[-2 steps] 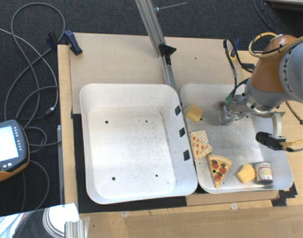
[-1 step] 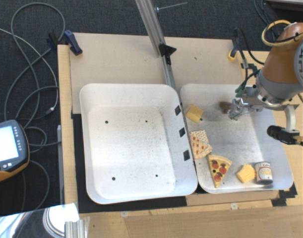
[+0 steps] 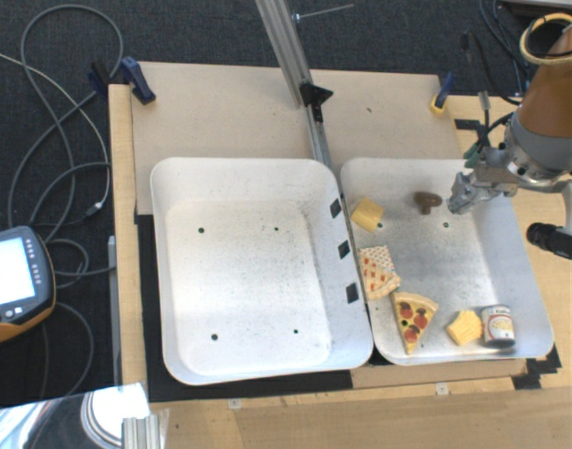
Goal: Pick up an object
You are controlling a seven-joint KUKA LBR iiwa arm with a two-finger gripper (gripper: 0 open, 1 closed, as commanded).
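brown lump (image 3: 428, 199) is lying just beside the gripper (image 3: 460, 199) in the right bin (image 3: 510, 251). nothing is being held; whether it is wide or narrow, i cannot tell.

Over in the right bin (image 3: 510, 260) lie a yellow cheese chunk (image 3: 367, 215), a small brown lump (image 3: 428, 199) near the far wall, a flat waffle piece (image 3: 378, 270), a pizza slice (image 3: 413, 320), a second yellow wedge (image 3: 464, 326) and a little can (image 3: 498, 325) lying beside it.
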